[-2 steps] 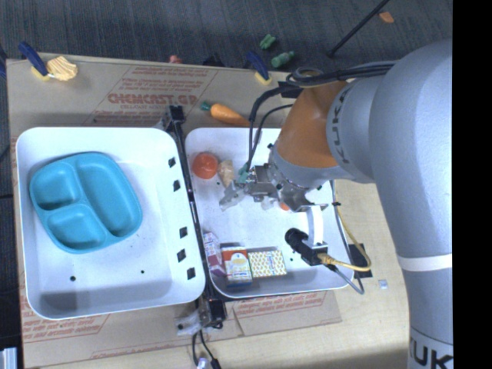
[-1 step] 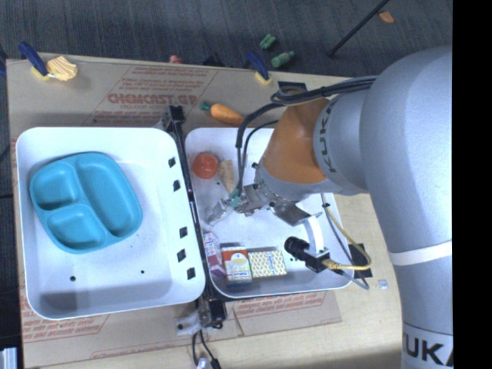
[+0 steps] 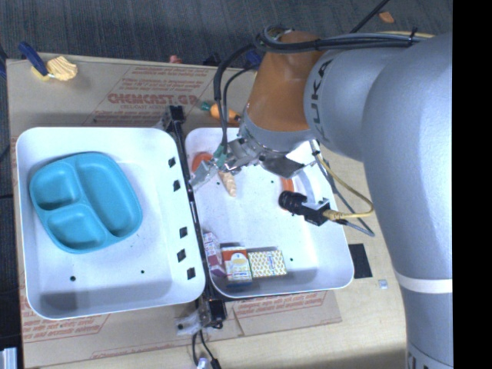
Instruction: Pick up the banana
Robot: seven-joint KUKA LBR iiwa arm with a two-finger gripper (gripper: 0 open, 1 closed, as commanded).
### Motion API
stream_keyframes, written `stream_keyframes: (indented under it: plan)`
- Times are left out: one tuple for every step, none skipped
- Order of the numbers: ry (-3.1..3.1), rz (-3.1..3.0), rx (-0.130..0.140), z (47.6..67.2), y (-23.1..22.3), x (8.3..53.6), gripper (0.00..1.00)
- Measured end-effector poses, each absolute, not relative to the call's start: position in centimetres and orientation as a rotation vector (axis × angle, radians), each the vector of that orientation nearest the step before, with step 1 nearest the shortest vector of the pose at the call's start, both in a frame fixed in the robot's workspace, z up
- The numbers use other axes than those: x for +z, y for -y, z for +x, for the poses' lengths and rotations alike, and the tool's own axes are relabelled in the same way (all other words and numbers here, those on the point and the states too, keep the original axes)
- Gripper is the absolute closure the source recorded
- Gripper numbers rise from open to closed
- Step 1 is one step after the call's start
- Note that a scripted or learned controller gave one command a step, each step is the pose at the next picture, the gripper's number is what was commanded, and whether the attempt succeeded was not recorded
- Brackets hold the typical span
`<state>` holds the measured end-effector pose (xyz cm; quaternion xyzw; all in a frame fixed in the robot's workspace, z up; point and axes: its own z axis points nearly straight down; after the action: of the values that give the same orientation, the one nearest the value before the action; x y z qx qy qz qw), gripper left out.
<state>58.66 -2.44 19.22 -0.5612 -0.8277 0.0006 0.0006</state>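
Observation:
My gripper (image 3: 216,174) hangs low over the back left part of the right bin (image 3: 330,271), close to the wall between the two bins. A small pale tan piece (image 3: 229,184) shows right at the gripper's tip; I cannot tell whether it is the banana or part of the gripper. A red-orange thing (image 3: 201,160) lies just left of the gripper, partly hidden by it. The big grey arm with its orange band (image 3: 280,83) covers the back and right side of this bin, hiding what lies under it.
Two small boxes (image 3: 251,264), one red-and-yellow and one patterned, lie at the right bin's front. A blue divided plate (image 3: 83,200) sits in the left bin (image 3: 115,283). An orange item (image 3: 223,114) rests behind the bins, and a yellowish tool (image 3: 60,68) lies at the far left.

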Motion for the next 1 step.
stream_keyframes:
  plan:
    - [2.616, -1.733, 0.004, 52.38, 0.83, 19.13, 0.0]
